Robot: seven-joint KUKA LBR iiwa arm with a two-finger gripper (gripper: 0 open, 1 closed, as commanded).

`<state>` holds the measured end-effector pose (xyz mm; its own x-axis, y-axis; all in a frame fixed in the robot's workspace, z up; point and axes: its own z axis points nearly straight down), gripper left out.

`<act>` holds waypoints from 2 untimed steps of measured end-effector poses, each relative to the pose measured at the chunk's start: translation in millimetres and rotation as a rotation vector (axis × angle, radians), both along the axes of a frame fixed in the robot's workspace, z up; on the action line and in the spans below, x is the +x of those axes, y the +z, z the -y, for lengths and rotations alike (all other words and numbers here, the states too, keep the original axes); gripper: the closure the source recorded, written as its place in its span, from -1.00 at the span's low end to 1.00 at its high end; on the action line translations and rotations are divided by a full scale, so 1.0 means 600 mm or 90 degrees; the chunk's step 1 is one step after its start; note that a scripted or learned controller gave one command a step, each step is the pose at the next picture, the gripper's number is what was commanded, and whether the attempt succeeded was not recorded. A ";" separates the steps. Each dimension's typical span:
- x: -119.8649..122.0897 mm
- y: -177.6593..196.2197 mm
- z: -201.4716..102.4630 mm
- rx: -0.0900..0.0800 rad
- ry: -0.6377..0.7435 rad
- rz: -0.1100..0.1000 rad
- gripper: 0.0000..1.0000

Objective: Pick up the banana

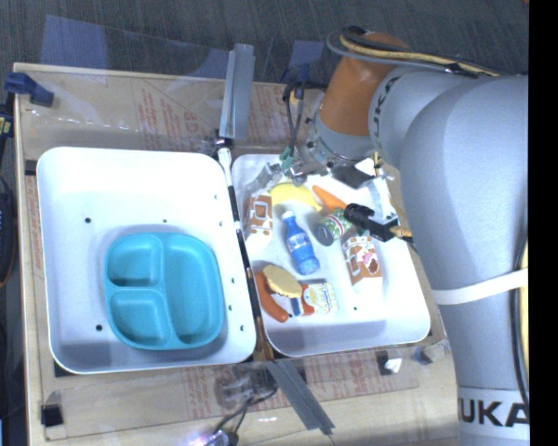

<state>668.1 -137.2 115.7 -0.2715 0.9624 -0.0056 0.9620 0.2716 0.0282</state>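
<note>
Hand (298,163), grip state unclear, hangs over banana (293,196); descend centred on it, clear of blue bottle (300,242).

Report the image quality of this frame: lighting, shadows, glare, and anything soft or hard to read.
Camera view: even, diffuse light; white bins bright, near washed out, with soft shadow under the blue tray; arm bulks large and slightly soft at right, shading the right bin's far end; banana readable but partly covered; small items mildly blurred.

The end effector (293,163) hangs just above the banana (293,196) in the right bin (405,319).
</note>
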 end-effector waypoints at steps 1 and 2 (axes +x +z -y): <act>-0.001 0.000 -0.001 0.000 -0.026 -0.001 -1.00; 0.001 0.001 -0.001 -0.002 0.008 0.000 -1.00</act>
<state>668.5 -136.4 116.1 -0.2838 0.9589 -0.0089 0.9585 0.2839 0.0278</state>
